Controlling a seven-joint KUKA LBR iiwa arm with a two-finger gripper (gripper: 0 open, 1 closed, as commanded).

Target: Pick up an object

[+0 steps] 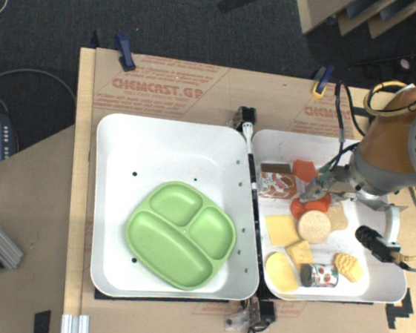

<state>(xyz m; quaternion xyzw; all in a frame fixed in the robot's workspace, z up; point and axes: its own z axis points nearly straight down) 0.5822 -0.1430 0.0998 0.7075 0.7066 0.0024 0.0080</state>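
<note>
Gripper: at right centre of the frame, the gripper (320, 191) hangs over the right bin (382, 292), its tip low among the play food; how it is set cannot be told from this angle.
Arm: grey with an orange band (390, 138), the arm enters from the right edge.
Nearest items: an orange-red piece (312, 206) sits directly under the tip, with a tan round disc (314, 227) touching it below and an orange block (304, 170) just above left.
Other contents: a printed packet (277, 182) lies at the bin's upper left, a yellow wedge (281, 229) at centre left, a small can (320, 275) and a yellow ridged piece (349, 267) toward the lower edge.
Left bin: the left bin (121, 145) holds a green divided plate (180, 233) at lower centre.
</note>
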